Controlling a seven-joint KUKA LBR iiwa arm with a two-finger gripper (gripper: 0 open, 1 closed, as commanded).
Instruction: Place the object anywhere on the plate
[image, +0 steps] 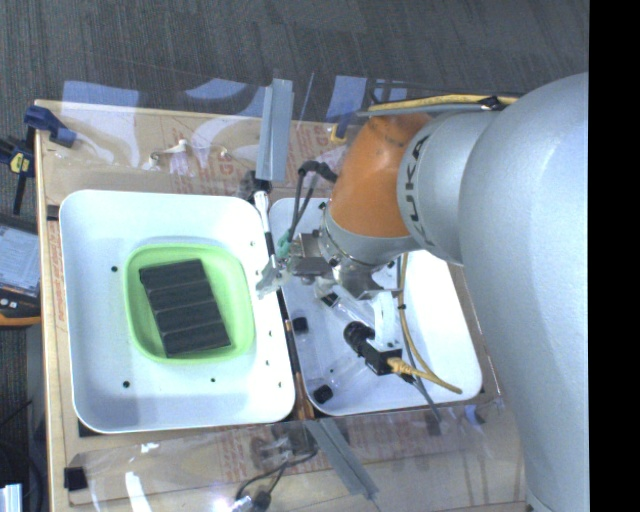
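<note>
The dark ridged block (186, 306) already lies on the green plate (236, 290) in the left bin (100, 400), while the gripper (300, 268), its grip impossible to tell, could knock the bin's edge.

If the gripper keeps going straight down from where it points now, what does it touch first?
Probably the bare white floor of the right bin. The gripper hangs over that bin's left part, close to the wall between the bins. The dark ridged object already lies on the green plate in the left bin. Depth is unclear.
</note>
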